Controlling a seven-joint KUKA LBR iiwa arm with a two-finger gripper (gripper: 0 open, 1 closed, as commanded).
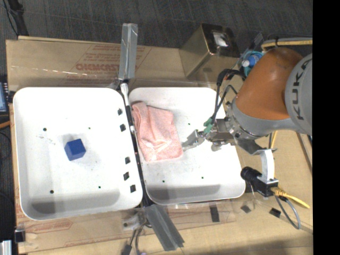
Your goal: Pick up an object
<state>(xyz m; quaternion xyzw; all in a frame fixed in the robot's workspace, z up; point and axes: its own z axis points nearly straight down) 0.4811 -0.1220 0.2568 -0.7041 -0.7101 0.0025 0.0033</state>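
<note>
While poised at three o'clock just beside pink cloth in right bin, gripper, spread undeterminable; likely soft, light, limp, best pinched on a raised fold.

Open floor in both bins, with a cloth crowding the right one

The pink cloth is lying along the left side of the right bin, against the divider, leaving bare floor toward the near and right walls. The gripper is hanging just beside the cloth's right edge, possibly touching it; the slant is making that hard to judge. In the left bin, the blue cube is sitting alone with room on every side.
</note>
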